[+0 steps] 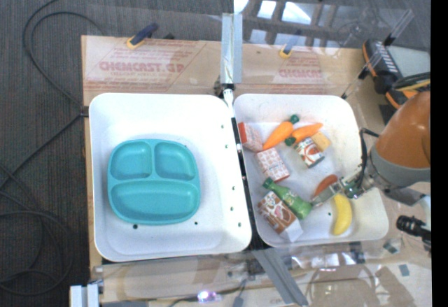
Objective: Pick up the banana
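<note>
Banana (pixel 341 215) likely light, smooth toy; grab mid-body. Gripper (pixel 348 188) just above its top end, finger state unclear.

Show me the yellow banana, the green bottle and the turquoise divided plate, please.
yellow banana (pixel 341 215): camera view, middle of its curved body.
green bottle (pixel 290 201): camera view, middle of its body.
turquoise divided plate (pixel 153 201): camera view, floor of its largest compartment.
</note>
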Tool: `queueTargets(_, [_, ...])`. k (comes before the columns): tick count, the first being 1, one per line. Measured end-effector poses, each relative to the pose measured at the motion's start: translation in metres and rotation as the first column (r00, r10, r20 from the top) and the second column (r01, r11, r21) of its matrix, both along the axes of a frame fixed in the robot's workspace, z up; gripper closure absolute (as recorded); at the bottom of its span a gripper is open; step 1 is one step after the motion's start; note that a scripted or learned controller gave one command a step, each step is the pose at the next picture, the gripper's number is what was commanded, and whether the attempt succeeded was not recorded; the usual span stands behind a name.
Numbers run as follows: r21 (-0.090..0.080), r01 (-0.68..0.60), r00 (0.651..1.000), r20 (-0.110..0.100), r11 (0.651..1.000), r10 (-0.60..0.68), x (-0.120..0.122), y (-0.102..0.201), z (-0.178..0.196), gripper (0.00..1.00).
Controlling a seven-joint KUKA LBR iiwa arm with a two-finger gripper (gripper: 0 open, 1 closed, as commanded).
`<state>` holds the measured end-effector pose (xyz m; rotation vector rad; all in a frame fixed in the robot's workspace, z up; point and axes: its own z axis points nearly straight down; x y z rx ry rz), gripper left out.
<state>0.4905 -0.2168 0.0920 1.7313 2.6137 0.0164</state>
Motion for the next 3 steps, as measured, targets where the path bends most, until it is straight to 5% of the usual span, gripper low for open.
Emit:
queueTargets(1, [-0.006, 0.0, 1.0, 0.008, 1.0, 0.0, 0.003, -0.001, 0.009, 1.0])
queueTargets(2, [-0.007, 0.073, 0.997, -0.011, 0.997, -0.073, 0.061, 0.057, 0.119, 1.0])
queueTargets(3, [-0.008, 0.074, 0.997, -0.011, 0.997, -0.074, 0.061, 0.056, 0.119, 0.0])
